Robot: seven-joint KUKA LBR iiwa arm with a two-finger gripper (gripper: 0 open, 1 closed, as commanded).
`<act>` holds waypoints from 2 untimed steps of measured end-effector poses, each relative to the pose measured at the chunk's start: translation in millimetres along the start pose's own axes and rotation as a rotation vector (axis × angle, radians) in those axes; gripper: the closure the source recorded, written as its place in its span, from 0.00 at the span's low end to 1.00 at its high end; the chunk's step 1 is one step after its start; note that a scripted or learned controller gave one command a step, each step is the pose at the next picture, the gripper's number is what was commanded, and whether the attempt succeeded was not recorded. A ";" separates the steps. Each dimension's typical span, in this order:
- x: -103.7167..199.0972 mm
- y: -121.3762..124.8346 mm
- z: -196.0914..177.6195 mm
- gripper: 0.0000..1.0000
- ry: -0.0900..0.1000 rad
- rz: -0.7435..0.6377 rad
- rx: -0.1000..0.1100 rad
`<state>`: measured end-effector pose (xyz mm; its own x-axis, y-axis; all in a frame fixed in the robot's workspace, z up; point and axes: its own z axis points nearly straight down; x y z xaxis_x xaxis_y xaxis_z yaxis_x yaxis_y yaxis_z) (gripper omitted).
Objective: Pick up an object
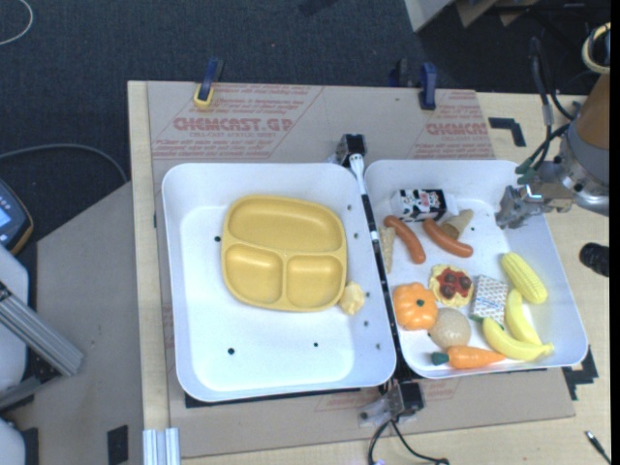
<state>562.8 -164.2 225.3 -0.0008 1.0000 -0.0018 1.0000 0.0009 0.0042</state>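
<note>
I read the task as barely begun: nothing is lifted, and every toy food item lies on the floor of the shallow white plastic bin on the right (562, 289), which I take as my landmark. The gripper (515, 206) hangs over that bin's far right corner, just above the rim, and I cannot tell how its jaws stand; nothing shows between them. Closest to it inside the bin lie a glossy red-brown plastic sausage (448, 239) and a bumpy yellow plastic corn cob (523, 277); either looks a fair candidate. Toward the bin's near edge sit smooth curved yellow bananas (513, 335), a ribbed orange pumpkin (416, 307) and a tapered orange carrot (472, 358). Left of the bin, in its twin, rests a matte yellow three-compartment plate (284, 252). Descent, closing and lifting are all left to do.
</note>
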 end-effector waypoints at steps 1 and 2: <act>55.9 -0.7 9.3 1.00 0.004 -0.002 0.007; 102.6 1.5 -4.3 1.00 0.002 -0.001 0.002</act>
<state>564.2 -61.7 229.4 -0.0014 1.0000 -0.0003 1.0000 0.0014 0.0020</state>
